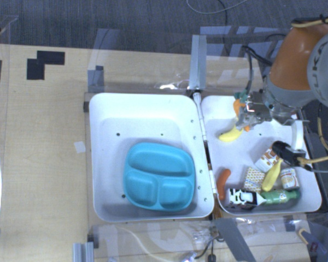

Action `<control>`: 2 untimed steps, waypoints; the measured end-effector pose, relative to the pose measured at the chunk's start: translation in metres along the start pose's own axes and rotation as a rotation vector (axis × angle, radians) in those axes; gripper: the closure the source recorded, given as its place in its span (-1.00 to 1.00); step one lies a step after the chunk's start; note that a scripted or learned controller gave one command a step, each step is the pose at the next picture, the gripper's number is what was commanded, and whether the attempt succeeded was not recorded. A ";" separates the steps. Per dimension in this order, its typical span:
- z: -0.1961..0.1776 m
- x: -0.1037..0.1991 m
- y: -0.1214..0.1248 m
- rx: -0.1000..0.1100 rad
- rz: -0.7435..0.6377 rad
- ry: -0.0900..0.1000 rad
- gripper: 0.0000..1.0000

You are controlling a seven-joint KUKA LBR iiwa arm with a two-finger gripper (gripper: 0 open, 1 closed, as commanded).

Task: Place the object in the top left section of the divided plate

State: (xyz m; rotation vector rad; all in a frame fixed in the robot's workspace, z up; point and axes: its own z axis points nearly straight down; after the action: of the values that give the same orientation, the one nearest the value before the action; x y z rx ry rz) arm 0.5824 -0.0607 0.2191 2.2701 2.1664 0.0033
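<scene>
The blue divided plate (159, 174) lies in the left bin (109, 119), with one long section at the back and two smaller ones at the front, all bare. My gripper (246, 119) hangs low over the back of the right bin (311, 198). Just below and to the left of it, a small yellow banana-shaped piece (229, 136) lies on the bin floor. An orange carrot-like piece (238, 105) lies right behind the gripper, partly hidden by it.
The front of the right bin is crowded: a red sausage (223, 182), a black-and-white item (241, 197), small cartons (265, 161), a yellow banana (271, 176), a green bottle (280, 196) and a can (289, 178). A raised divider (203, 141) separates the bins.
</scene>
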 end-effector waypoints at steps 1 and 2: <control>-0.079 0.046 -0.068 -0.002 -0.085 0.002 1.00; -0.041 0.054 -0.081 0.001 0.085 0.002 1.00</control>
State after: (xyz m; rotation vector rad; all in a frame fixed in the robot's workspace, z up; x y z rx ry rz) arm 0.5035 -0.0033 0.2595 2.3618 2.0686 0.0046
